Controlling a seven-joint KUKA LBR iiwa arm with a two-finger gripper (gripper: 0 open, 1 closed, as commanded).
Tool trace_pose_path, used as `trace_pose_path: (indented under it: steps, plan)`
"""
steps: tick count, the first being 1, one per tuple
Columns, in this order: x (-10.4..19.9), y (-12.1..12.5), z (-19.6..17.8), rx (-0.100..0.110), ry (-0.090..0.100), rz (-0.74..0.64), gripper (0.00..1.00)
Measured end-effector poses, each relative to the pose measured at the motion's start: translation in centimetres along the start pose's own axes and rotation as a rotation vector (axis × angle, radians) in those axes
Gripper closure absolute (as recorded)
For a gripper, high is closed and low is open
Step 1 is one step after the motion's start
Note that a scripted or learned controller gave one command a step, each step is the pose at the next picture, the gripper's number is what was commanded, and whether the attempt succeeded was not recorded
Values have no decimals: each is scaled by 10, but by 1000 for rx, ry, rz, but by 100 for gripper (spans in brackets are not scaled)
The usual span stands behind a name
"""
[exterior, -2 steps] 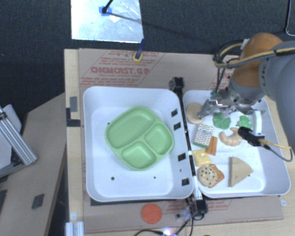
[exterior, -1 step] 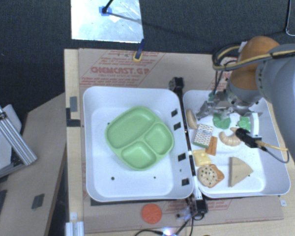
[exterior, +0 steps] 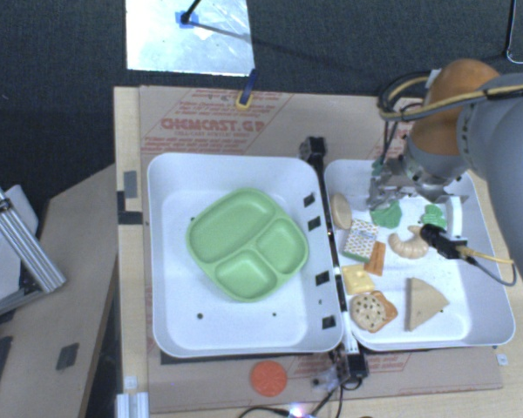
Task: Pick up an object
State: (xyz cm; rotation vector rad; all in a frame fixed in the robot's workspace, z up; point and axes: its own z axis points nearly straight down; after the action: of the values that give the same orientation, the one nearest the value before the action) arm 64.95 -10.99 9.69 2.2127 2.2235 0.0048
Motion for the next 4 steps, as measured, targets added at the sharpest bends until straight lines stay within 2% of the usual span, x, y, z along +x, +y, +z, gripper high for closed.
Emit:
trace_pose_path:
  steps: [1, 2, 3, 4]
  plan:
    - [-7, 1, -46, 0, 0, 4, 100]
    - [4, 2, -100, -2, 1, -2, 100]
    - [4, 3, -130, 1, 1, -2, 100]
    - [46, -30, -140, 5, 2, -4, 100]
